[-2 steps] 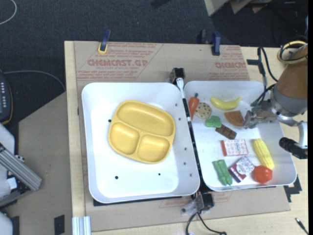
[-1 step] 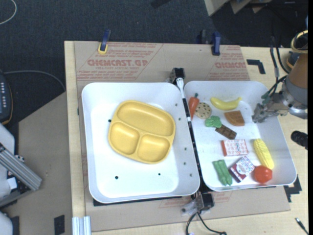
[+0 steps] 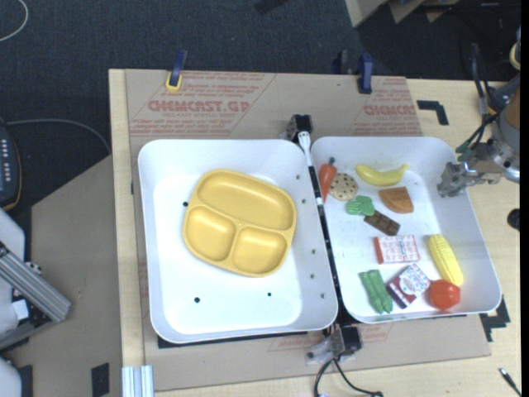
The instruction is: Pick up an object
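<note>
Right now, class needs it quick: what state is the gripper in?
Gripper: cannot be told; it sits at the right bin's far right edge, nothing visibly held.

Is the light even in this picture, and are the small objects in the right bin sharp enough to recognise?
Camera view: the light is soft and even, the yellow tray casts only a faint shadow, and the left bin shows no strong glare; the banana and corn are recognisable though slightly soft; the tool at the right bin's edge is small and blurred.
</note>
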### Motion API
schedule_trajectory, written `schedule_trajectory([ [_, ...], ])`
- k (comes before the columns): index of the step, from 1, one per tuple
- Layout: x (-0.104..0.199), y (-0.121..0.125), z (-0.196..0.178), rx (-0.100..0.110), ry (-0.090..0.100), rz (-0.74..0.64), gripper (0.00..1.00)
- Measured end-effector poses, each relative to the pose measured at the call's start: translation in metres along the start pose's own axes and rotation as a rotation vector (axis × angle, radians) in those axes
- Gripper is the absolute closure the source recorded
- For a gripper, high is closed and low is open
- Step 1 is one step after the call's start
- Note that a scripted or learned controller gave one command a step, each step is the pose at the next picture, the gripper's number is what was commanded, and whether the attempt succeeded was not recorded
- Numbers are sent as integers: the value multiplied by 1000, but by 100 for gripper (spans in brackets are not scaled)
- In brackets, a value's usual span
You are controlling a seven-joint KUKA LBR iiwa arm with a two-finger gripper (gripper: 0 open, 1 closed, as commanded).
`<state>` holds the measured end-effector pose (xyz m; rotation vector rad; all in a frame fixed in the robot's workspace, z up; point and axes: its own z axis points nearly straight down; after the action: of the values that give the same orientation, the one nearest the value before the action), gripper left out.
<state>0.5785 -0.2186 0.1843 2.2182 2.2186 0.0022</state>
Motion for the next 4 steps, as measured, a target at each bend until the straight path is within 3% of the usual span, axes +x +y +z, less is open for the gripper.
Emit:
schedule_trajectory([
  [1,-1,1,-43,-1,0,-1,100],
  [4,142,-53,-50,7,5,-5,100],
])
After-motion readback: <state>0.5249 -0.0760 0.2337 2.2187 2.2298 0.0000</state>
